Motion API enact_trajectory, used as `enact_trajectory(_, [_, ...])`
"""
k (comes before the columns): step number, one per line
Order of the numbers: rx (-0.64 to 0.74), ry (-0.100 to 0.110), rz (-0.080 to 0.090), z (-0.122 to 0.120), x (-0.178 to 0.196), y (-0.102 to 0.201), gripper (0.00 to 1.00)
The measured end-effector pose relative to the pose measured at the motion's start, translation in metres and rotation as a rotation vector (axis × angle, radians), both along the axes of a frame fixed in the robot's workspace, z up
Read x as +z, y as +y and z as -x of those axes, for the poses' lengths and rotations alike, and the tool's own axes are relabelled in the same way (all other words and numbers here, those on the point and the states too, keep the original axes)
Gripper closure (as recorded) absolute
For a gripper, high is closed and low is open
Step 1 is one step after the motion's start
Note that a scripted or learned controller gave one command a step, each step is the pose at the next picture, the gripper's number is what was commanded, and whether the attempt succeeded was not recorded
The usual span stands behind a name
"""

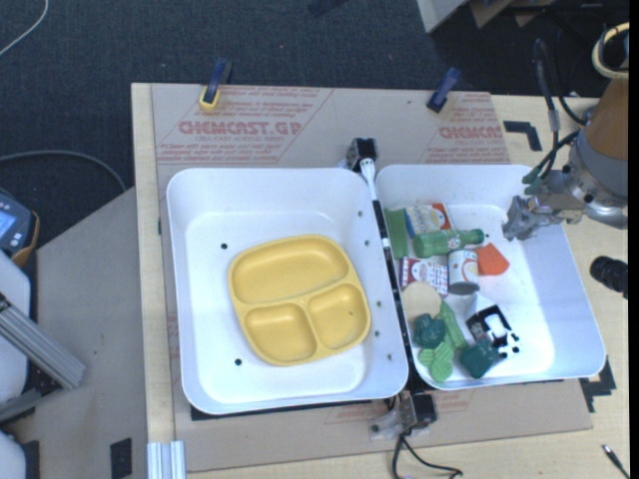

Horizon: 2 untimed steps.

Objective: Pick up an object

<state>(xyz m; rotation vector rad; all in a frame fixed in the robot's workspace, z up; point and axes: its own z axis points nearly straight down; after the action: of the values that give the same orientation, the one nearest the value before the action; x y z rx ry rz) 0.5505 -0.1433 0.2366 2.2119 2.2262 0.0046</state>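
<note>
The right bin (569, 297) holds a pile of small things: a green bottle (446, 239), a small can (462, 270), an orange piece (492, 259), a printed packet (424, 270), dark green toys (433, 332) and a black-and-white object (491, 324). My gripper (523, 220) hangs over the bin's upper right part, just right of the orange piece and above it. Nothing shows between its fingers.
The left bin (200, 267) bears a yellow divided tray (298, 295). Clamps (214, 83) sit at the board's far edge. Cables and a black fitting (361, 154) lie between the bins at the back. Bare white floor shows at the right bin's lower right.
</note>
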Motion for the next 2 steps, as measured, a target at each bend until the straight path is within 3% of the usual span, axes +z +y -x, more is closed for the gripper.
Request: enact_trajectory(2, [0.0, 0.002, -0.002, -0.02, -0.001, 0.11, 1.0])
